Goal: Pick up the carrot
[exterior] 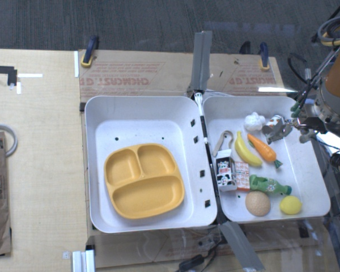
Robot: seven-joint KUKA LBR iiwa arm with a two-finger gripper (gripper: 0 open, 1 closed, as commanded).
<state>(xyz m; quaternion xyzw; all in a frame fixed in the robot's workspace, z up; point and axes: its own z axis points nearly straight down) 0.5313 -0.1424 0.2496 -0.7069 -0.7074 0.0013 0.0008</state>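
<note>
The carrot (262, 147), orange with a small green stub at its lower right end, lies slanted in the right bin (309, 169) beside a yellow banana (246, 151). My gripper (276, 131) hangs over the bin's upper right part, just above and to the right of the carrot's top end. Its metal fingers point left and stand open, with nothing between them. The arm comes in from the right edge.
The right bin also holds a white crumpled object (253, 120), a small milk carton (224, 173), a green bottle (270, 185), a tan egg-like ball (258, 203), a lemon (290, 205) and a metal hook (223, 141). A yellow divided plate (144, 179) lies in the left bin (102, 152).
</note>
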